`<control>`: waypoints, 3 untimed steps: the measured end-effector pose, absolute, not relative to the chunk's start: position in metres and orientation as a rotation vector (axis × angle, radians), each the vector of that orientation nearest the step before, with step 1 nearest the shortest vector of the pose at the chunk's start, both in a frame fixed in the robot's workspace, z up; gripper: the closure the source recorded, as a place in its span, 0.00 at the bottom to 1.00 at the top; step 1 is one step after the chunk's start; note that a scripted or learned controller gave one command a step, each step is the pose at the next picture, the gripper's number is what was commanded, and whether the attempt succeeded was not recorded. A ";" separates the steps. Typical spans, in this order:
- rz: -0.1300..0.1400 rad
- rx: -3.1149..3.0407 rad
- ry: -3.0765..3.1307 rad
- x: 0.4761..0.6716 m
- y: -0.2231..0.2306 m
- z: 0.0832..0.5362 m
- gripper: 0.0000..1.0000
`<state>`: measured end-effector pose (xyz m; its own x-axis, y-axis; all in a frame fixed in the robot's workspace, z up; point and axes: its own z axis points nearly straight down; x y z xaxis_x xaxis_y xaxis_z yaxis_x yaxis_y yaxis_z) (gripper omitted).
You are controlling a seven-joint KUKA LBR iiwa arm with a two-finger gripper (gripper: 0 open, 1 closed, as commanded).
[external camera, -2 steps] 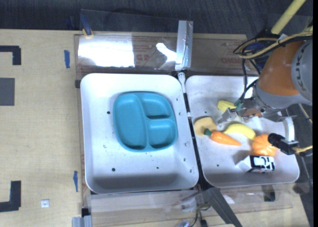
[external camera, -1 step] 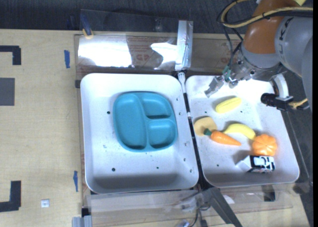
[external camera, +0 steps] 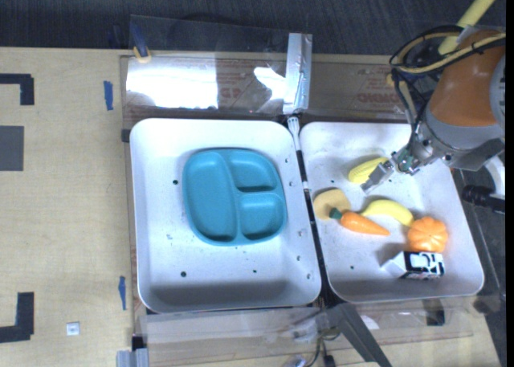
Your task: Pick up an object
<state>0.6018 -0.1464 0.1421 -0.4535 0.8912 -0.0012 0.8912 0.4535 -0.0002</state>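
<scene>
The right bin (external camera: pixel 458 189) holds several toy foods. A small yellow piece (external camera: pixel 361 169) lies near the bin's upper middle, and my gripper (external camera: pixel 376 177) reaches down from the right and is right against its lower right side. Whether it touches or holds the piece I cannot tell. Below lie a pale yellow round slice (external camera: pixel 327 204), an orange carrot (external camera: pixel 364 223) and a yellow banana (external camera: pixel 389 211). An orange pumpkin (external camera: pixel 426 234) and a black and white toy car (external camera: pixel 423 264) sit at the lower right.
The left bin (external camera: pixel 152 197) carries a blue divided plate (external camera: pixel 234 195) in its middle. A shiny clear sheet (external camera: pixel 209 76) stands behind the left bin. The arm's orange band (external camera: pixel 470 92) and cables hang over the right bin's upper right corner.
</scene>
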 end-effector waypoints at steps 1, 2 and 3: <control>0.001 1.575 2.720 0.535 -0.101 0.125 0.00; 0.012 1.672 2.640 0.556 -0.107 0.092 0.00; 0.011 1.676 2.642 0.555 -0.107 0.099 1.00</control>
